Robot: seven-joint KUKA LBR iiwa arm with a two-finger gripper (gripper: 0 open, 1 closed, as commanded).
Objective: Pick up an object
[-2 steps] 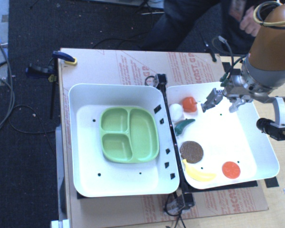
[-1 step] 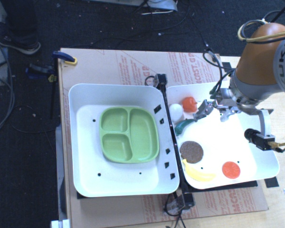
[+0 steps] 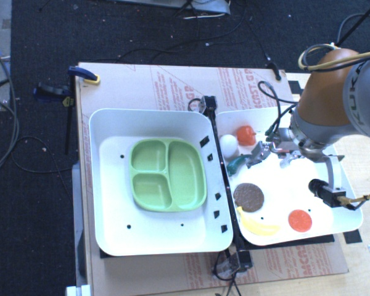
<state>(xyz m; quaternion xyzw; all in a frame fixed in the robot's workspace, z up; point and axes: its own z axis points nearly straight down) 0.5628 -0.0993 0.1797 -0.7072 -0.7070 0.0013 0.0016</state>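
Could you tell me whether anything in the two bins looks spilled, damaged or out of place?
Nothing stands out. The green divided tray lies flat in the left bin; the small objects sit apart in the right bin.

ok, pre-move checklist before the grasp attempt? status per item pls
1. Hand over the right bin: ok, it sits above the bin's upper left area.
2. Target within reach: ok, a teal object lies just left of the hand, a white ball and an orange-red object close above it.
3. Hand free of any object: cannot tell, view too small.
4. Other candidates free-standing: ok, brown disc, yellow banana and red disc lie apart.
5. Left bin out of the path: ok, it holds the green divided plate, away from the arm.
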